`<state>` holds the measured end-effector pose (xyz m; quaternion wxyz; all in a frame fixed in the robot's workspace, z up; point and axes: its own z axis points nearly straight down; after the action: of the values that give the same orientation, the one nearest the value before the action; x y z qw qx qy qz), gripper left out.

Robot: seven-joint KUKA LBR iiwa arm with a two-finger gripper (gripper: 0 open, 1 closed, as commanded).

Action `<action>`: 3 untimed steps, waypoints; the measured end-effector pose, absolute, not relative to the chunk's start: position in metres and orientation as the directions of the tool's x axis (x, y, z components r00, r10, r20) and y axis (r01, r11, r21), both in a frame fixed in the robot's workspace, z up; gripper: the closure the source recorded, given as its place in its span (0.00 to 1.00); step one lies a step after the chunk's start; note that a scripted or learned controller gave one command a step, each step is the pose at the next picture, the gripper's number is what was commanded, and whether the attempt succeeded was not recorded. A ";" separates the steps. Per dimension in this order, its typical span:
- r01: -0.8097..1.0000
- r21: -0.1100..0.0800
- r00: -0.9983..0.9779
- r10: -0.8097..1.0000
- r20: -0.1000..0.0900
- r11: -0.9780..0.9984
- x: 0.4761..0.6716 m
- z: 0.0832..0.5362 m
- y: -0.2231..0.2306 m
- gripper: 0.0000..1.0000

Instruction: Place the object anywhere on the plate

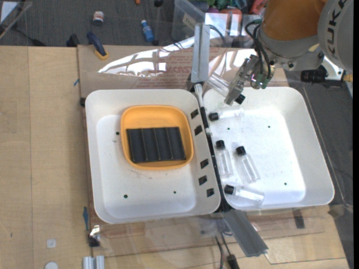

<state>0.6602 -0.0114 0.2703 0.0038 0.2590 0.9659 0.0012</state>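
Claw (242,88): above right bin's (314,150) far-left corner, gripping a clear vial (233,91).
Plate (157,114): orange, centred in left bin (106,150).
Vials (238,164): near right bin's left edge.

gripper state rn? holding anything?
Gripper: closed on a clear vial with a black cap, lifted above the right bin.

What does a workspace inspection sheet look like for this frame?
Surface: wooden bench bearing left bin and right bin.
Job's things: orange plate in the left bin, black ridged block lying on it.
Clutter: several clear black-capped vials loose in the right bin.
Grippers: hand over the right bin's far left corner; grasp unclear.
Cables: dark cables at the wrist.
Surroundings: grey floor, clear tub of colourful items.
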 end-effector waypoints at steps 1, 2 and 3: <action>0.472 0.005 -0.881 0.472 -0.009 0.881 0.657 0.286 -0.024 1.00; 0.195 0.002 -0.981 0.195 -0.011 0.981 0.661 0.287 -0.049 1.00; 0.076 0.001 -0.997 0.076 -0.003 0.997 0.657 0.230 -0.086 1.00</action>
<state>0.6568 -0.0858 0.2302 0.0015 0.0380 0.9993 0.0005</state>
